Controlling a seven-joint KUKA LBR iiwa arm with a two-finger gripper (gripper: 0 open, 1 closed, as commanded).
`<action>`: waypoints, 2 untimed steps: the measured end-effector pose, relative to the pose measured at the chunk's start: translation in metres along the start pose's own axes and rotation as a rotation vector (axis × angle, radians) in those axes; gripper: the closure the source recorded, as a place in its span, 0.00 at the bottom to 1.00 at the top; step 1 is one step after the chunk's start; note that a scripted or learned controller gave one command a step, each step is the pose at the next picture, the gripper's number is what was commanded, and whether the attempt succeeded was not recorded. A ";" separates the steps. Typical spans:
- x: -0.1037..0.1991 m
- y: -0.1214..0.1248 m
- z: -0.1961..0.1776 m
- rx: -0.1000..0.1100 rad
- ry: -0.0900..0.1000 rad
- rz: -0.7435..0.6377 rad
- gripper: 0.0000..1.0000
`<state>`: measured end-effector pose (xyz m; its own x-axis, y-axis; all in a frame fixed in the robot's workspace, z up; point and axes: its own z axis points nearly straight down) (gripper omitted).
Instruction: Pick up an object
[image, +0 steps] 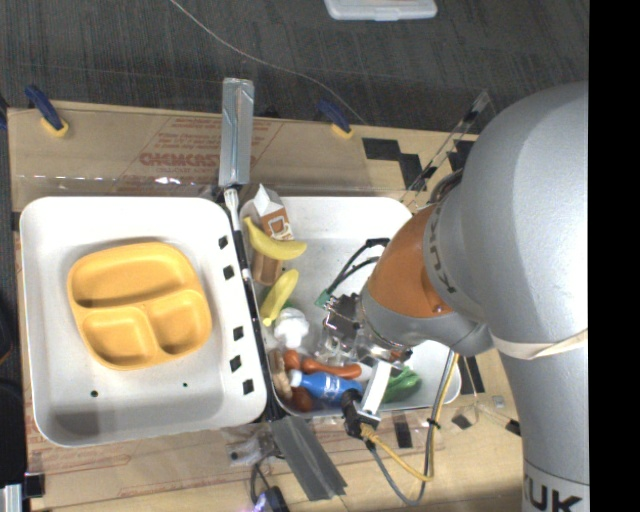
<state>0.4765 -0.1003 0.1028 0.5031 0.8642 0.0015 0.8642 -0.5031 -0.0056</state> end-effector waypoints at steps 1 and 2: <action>0.063 -0.037 -0.240 -0.008 0.001 -0.114 1.00; 0.063 -0.037 -0.238 -0.003 -0.002 -0.113 0.00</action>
<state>0.4772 -0.0283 0.3406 0.4022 0.9155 0.0001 0.9155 -0.4022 -0.0021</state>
